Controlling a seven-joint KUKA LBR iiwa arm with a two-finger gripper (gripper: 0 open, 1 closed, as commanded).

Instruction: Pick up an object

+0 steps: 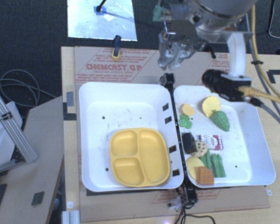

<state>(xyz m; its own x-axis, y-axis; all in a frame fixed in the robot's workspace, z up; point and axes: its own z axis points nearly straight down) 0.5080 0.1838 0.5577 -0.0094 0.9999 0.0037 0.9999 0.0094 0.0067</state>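
Arm is reaching in from the right, hand (170, 59) hanging above the far rim where the two bins meet, over the tabletop (130, 62). Can't tell if the hand is open or closed; the metal there is blurring together, and nothing is showing between its tips. Left bin (98, 101) is carrying a yellow tray (140, 156) with three compartments, sitting toward the near right corner. Right bin (256, 139) is holding all the small items: yellow piece (188, 109) near the divider, green leafy bit (185, 121) just below it, yellow fruit (210, 105) touching a green bumpy fruit (220, 119). Nearer the middle, a black block (188, 142) is lying beside a die-like cube (201, 148) and a red-white carton (212, 141). Green beans (214, 164) are lying near the front, next to a waffle-like square (205, 175) possibly resting on a pale yellow disc (194, 163). All items are lying well apart from the hand.
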